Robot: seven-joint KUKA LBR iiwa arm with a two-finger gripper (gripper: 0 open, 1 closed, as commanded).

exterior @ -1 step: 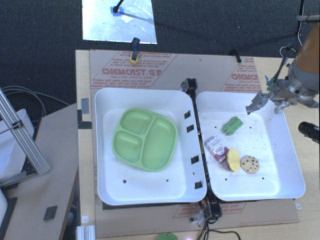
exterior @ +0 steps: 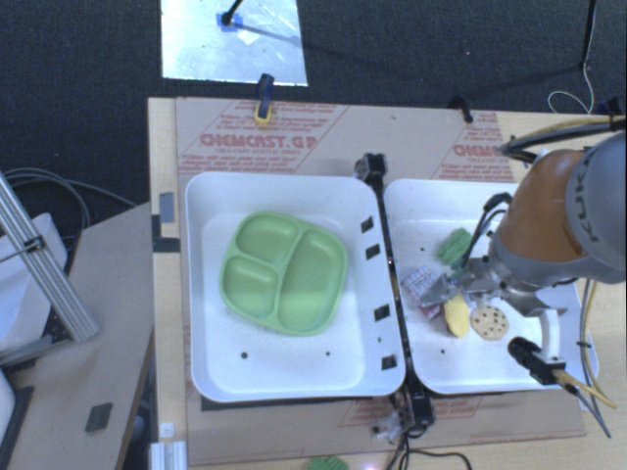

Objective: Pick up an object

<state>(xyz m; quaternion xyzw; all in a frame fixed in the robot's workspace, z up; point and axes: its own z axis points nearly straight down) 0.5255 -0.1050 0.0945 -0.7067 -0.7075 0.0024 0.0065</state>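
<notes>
My gripper [exterior: 453,288] is low in the right bin [exterior: 421,213], reaching in from the right under the grey and orange arm [exterior: 544,218]. It hangs over a cluster of small objects. A crumpled pink and white packet [exterior: 420,283] lies just to its left. A yellow lemon-shaped piece [exterior: 457,316] sits right below it. A round tan cookie with dark dots [exterior: 489,322] rests beside the yellow piece. A green ridged piece [exterior: 454,246] lies just above the gripper. Nothing shows as lifted off the bin floor.
The left bin [exterior: 211,360] holds a green divided plate [exterior: 284,272]. A black divider rail [exterior: 387,282] runs between the bins. A black and white attachment [exterior: 541,355] juts from the arm toward the right bin's front right corner. Cables [exterior: 588,385] trail at the right.
</notes>
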